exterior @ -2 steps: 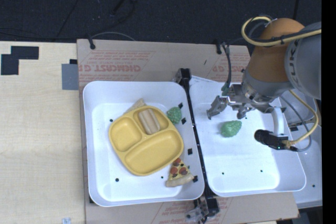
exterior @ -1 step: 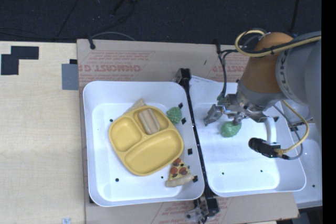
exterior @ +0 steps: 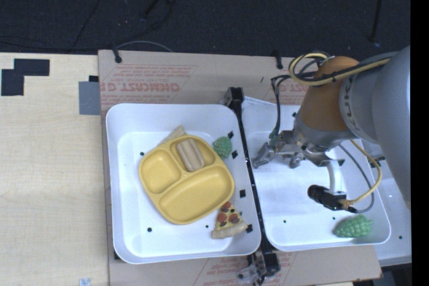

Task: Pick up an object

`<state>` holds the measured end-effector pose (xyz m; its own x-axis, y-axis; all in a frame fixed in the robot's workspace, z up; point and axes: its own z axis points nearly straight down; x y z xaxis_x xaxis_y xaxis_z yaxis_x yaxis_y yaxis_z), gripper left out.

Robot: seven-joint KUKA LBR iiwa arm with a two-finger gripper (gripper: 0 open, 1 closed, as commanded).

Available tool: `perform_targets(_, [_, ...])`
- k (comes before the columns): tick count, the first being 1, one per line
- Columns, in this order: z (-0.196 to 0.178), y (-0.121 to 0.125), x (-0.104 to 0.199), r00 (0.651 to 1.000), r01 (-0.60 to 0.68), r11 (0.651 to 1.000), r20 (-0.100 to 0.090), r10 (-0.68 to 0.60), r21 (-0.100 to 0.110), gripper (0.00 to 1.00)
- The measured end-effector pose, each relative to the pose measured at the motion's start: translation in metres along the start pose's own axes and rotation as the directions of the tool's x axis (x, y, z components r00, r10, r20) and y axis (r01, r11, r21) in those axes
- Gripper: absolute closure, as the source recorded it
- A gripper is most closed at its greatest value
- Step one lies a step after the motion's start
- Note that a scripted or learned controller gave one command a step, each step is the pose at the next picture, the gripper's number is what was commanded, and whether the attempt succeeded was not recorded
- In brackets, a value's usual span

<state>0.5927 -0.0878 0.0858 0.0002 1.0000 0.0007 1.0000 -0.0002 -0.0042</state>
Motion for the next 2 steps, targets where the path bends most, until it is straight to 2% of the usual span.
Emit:
perform_targets(1, [-0.011, -0.001, -0.001, 1.000, -0.005, 1.000, 0.000, 0.005, 0.001, 1.00])
perform_targets(2, [-0.074, -0.003, -0.005, 1.000, -0.006, 1.000, 0.001, 0.006, -0.005, 1.00])
